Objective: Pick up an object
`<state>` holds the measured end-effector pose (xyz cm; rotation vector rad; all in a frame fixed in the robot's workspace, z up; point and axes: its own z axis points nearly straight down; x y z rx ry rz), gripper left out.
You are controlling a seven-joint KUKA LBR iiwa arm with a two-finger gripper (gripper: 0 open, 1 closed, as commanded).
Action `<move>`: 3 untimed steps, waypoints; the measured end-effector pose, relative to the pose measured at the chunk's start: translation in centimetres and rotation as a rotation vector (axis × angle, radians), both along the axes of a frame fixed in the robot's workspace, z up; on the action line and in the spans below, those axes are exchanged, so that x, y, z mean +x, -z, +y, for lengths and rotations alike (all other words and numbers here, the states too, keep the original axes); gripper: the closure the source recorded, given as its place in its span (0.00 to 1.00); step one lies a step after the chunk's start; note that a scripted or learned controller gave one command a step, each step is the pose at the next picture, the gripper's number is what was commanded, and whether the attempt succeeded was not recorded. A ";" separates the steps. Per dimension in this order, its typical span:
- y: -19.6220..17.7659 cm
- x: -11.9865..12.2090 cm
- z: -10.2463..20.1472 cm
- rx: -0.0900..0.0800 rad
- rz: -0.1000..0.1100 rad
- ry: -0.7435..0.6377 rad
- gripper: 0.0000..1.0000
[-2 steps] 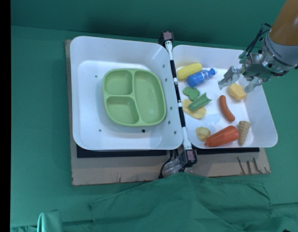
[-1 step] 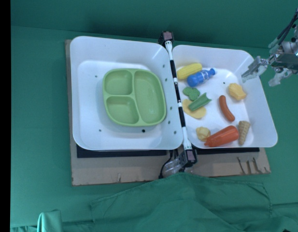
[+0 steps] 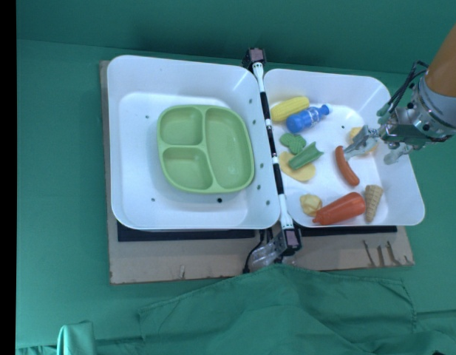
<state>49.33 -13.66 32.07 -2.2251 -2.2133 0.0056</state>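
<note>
Claw [image 3: 363, 143] hovers over the right bin [image 3: 396, 198], just above a yellowish item [image 3: 358, 134]; whether it is released or clenched cannot be told. Sausage [image 3: 346, 166] lies beside it. Left bin [image 3: 131, 87] holds a green plate [image 3: 205, 149].

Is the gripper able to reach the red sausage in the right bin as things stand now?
Probably yes. The gripper hovers just beside the red sausage, which lies apart from the other toys, nothing covering it.

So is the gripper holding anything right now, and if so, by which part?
It cannot be told. The gripper is low over the right bin, beside a yellowish toy and just above the sausage, but nothing shows clearly between its tips.
</note>
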 end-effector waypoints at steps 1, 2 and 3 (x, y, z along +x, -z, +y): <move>10.2 -0.7 0.7 0.001 0.001 -0.001 0.00; 13.8 6.6 1.8 -0.007 -0.023 -0.003 0.00; 13.5 8.5 -4.0 -0.003 -0.021 0.000 0.00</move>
